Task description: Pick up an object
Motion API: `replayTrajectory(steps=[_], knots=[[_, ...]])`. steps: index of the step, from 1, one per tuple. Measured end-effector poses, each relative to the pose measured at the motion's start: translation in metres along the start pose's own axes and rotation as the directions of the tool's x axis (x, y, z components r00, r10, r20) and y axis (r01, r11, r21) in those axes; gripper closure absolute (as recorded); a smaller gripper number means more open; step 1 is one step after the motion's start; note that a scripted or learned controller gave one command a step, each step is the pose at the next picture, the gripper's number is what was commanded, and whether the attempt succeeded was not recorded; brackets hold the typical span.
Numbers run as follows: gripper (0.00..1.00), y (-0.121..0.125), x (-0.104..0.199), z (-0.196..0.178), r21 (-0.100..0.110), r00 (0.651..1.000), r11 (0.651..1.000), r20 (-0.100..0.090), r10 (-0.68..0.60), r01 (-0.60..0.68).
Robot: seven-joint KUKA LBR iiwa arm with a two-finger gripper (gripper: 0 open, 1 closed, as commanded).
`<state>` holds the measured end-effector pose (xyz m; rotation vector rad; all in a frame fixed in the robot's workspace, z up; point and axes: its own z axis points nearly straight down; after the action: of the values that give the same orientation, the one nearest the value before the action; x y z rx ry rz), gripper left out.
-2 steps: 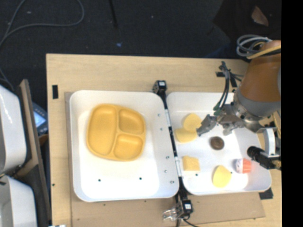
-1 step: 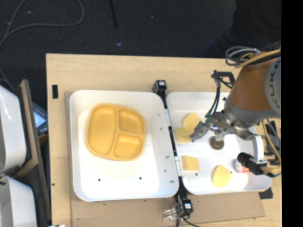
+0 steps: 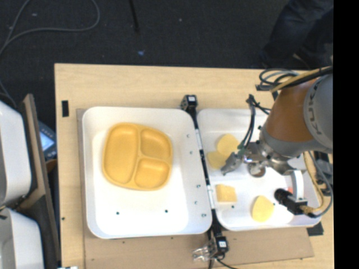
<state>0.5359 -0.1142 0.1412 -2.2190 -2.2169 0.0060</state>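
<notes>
Several pale yellow food pieces lie in the right bin (image 3: pixel 224 217): a round piece (image 3: pixel 227 143) near the bin's back left, a smaller piece (image 3: pixel 215 159) just below it, a square piece (image 3: pixel 225 193) toward the front left, and an oval piece (image 3: pixel 262 208) at the front. My gripper (image 3: pixel 231 165) reaches in from the right, its grey tip low over the bin's left half, right beside the smaller piece and above the square one. Nothing shows between the fingers.
A yellow three-compartment tray (image 3: pixel 137 156) rests in the left bin (image 3: pixel 101 217). The bins meet at a clamped seam (image 3: pixel 202 167). The arm's orange band (image 3: pixel 286 119) and loose cables hang over the right bin's back right. The bench edge runs close behind both bins.
</notes>
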Motion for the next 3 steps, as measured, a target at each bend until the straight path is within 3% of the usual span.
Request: replayTrajectory(steps=[1, 3], knots=[[1.0, 0.001, -0.001, -0.011, -0.002, 1.0, 1.0, 0.0, 0.0, 0.0], [1.0, 0.004, -0.005, -0.092, -0.008, 1.0, 1.0, 0.001, -0.001, 0.001]])
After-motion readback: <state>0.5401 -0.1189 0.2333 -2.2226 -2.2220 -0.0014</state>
